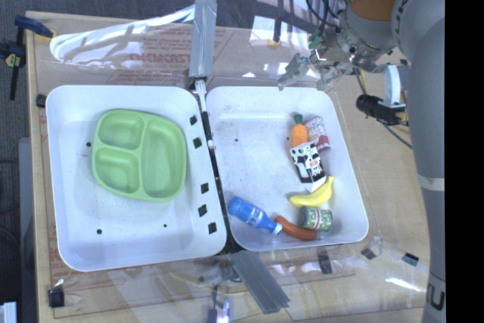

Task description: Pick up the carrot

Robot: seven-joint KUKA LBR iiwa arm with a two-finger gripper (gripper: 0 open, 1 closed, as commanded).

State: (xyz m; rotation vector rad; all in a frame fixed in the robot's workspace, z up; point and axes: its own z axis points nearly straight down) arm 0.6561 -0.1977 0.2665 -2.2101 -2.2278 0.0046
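Bench, 2 white bins. Carrot [299, 133] lies untouched in right bin [249, 163] — gripper [310, 72] hovers above its far rim, fingers spread, holding nothing. Pick not begun.

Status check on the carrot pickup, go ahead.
End effector above right bin's far rim, holding nothing. Small orange carrot with green top lying in right white bin, untouched. Black-and-white cow-print carton touching its near end.

Arm [423, 26] cut by top edge; end effector [310, 70] blurred.
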